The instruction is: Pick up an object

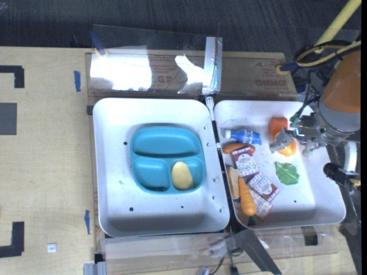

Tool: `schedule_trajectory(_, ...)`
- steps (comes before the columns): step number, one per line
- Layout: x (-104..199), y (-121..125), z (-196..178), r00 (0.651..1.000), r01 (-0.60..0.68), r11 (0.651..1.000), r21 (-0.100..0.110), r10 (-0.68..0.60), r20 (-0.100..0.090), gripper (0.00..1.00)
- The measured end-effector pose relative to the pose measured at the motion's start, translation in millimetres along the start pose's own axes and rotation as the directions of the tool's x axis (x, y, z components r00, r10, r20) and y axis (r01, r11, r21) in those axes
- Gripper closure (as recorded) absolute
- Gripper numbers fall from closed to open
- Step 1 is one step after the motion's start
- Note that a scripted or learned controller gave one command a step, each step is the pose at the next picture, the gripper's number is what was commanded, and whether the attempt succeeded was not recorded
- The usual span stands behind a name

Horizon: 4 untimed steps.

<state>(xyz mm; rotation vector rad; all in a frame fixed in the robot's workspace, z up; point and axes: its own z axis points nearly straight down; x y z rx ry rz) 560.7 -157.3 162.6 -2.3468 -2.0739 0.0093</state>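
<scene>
Camera view: potato (182,176) in blue tray (166,140)

Arm (344,96) cut off by the right edge; only orange band and wrist in view. Tool (289,137) small and blurred over the right bin (327,208), finger gap unreadable. It covers part of an orange thing (279,125), kind unclear; contact can't be told. Packets (255,179) overlap, print too small to read, and partly hide the carrot (247,199). Blue bottle (243,136) label blurred. Glare washes out the clear sheet (149,67) behind the bins. Bench (40,153) cut off left and bottom.
</scene>
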Motion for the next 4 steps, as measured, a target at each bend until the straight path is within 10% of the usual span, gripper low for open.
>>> schedule_trajectory(1, -28.3, 42.6, 74.6, 0.997, 0.083, 0.996, -0.018, -0.083, 0.004, 0.00)
schedule_trajectory(2, -28.1, 42.8, 64.8, 0.997, 0.082, 0.996, -0.018, -0.082, 0.004, 1.00)
schedule_trajectory(3, 25.3, 83.1, -70.3, 0.996, -0.093, 0.995, -0.024, 0.093, -0.001, 1.00)
schedule_trajectory(4, 83.9, 67.2, -45.4, 0.985, 0.174, 0.985, -0.008, -0.174, 0.002, 1.00)
